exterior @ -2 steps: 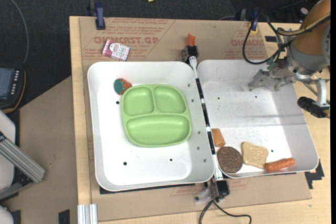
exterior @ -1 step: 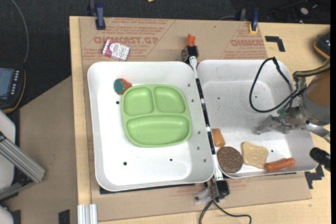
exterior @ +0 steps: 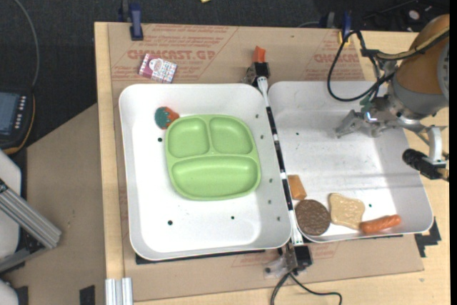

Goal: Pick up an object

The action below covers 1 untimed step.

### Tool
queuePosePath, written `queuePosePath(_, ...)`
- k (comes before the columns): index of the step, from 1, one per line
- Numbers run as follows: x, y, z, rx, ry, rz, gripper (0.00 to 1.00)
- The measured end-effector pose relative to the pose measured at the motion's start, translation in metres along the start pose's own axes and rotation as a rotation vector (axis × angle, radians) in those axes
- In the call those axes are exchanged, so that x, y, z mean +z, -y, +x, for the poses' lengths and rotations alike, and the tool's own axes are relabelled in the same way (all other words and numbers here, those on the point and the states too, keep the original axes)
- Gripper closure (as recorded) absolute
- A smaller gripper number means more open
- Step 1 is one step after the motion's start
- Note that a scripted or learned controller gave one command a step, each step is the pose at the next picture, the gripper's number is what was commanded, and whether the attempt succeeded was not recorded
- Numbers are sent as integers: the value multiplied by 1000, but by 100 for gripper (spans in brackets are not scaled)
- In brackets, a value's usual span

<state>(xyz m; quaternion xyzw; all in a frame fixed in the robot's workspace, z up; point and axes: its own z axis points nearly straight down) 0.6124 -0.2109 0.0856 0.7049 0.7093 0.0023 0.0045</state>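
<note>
Nearest my camera, along the front wall of the right bin (exterior: 400, 175), I see four items in a row: a small orange block (exterior: 296, 187) against the divider, a round brown cookie (exterior: 313, 217), a tan bread slice (exterior: 347, 211) touching the cookie's right side, and an orange-red sausage (exterior: 380, 224) just beside the bread, near the bin's front right corner. Any of them could serve as the object to pick, and all lie untouched. Over in the left bin (exterior: 143, 153), a green divided plate (exterior: 211, 156) sits around the middle, and a small red-and-green toy (exterior: 166, 116) rests at its far left corner, touching the plate's rim. Farther back in the right bin, the tool (exterior: 353, 123) hangs low over the bin floor, well apart from the food row; I cannot tell how its fingers stand. Beyond the bins, on the surface (exterior: 214, 46), lies a small pink-and-white packet (exterior: 158, 67).
</note>
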Motion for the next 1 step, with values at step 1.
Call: queuePosePath(1,2,-54,-6,3,-22,29,0)
